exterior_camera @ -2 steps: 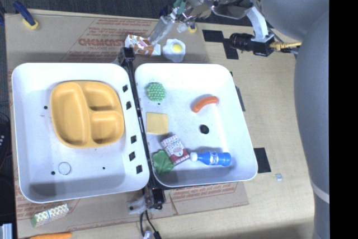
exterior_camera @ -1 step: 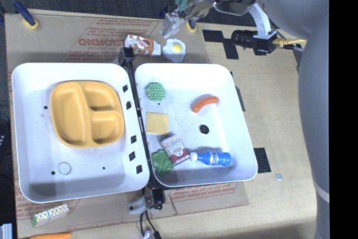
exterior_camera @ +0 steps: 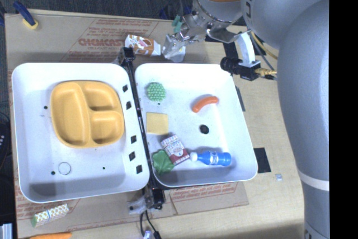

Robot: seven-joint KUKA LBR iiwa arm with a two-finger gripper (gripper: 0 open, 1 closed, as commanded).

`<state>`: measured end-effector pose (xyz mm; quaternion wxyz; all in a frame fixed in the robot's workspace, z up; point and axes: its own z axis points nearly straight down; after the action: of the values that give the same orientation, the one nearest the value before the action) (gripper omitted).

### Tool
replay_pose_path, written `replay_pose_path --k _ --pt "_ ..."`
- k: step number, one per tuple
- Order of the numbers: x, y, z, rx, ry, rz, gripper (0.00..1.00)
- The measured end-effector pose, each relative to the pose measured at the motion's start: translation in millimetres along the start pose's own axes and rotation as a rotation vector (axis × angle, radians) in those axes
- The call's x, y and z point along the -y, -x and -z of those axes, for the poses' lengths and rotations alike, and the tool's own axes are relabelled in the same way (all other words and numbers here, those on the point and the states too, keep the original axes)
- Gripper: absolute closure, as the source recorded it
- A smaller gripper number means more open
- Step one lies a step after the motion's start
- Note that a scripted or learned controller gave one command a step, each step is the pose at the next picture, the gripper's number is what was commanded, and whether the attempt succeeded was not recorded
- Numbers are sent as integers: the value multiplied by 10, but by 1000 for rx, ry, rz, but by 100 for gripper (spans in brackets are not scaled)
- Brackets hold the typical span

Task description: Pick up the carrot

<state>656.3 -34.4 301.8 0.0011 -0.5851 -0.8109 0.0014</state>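
The carrot [exterior_camera: 205, 102], a short orange piece, lies in the right bin [exterior_camera: 238, 120] toward its back right, by itself on the white floor. My gripper [exterior_camera: 175, 48] hangs over the bench just behind that bin's back rim, near the bin's left corner. It is well left of and behind the carrot, apart from it. The grey arm with its orange band comes in from the upper right.
The right bin also holds a green bumpy ball [exterior_camera: 156, 91], a yellow square slice [exterior_camera: 157, 122], a red-and-white packet [exterior_camera: 175, 148], a green piece [exterior_camera: 162, 162] and a blue bottle [exterior_camera: 213, 158]. A yellow divided plate [exterior_camera: 88, 113] sits in the left bin [exterior_camera: 25, 137]. A small packet [exterior_camera: 140, 45] lies behind the bins.
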Motion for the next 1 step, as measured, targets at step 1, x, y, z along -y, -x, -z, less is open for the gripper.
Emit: replay_pose_path --k 1 --pt "133 405 -545 0 0 89 100"
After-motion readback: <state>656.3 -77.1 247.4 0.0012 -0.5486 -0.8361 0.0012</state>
